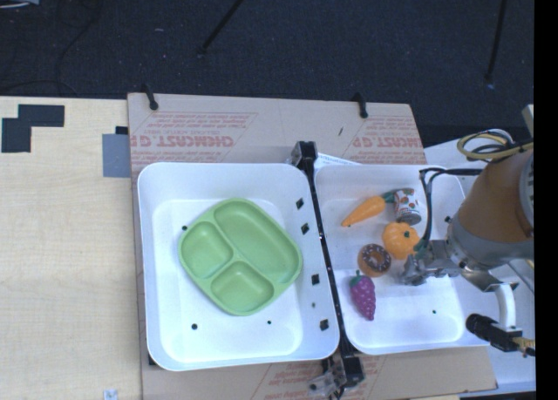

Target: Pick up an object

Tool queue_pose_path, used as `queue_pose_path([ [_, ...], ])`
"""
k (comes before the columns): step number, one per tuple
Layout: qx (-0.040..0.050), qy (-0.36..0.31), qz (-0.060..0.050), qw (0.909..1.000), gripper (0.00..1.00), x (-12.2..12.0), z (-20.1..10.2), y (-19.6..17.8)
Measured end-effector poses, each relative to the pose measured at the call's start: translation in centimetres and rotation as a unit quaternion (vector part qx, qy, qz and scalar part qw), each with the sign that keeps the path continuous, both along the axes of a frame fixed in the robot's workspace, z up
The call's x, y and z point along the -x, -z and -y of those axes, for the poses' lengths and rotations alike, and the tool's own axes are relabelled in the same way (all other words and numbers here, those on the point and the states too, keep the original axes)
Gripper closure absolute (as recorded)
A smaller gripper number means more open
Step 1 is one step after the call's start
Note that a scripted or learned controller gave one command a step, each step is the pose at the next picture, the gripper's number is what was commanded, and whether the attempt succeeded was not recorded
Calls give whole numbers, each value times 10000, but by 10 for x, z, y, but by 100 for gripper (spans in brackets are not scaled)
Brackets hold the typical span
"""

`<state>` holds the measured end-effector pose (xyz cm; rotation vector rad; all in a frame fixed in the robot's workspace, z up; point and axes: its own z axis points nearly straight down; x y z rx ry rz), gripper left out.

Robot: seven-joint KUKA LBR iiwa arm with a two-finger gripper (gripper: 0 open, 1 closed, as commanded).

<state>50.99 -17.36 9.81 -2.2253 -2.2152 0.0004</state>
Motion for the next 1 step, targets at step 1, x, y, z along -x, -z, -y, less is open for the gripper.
queue_pose_path([
  [1,6,10,11,10000,100,4,5,-44],
])
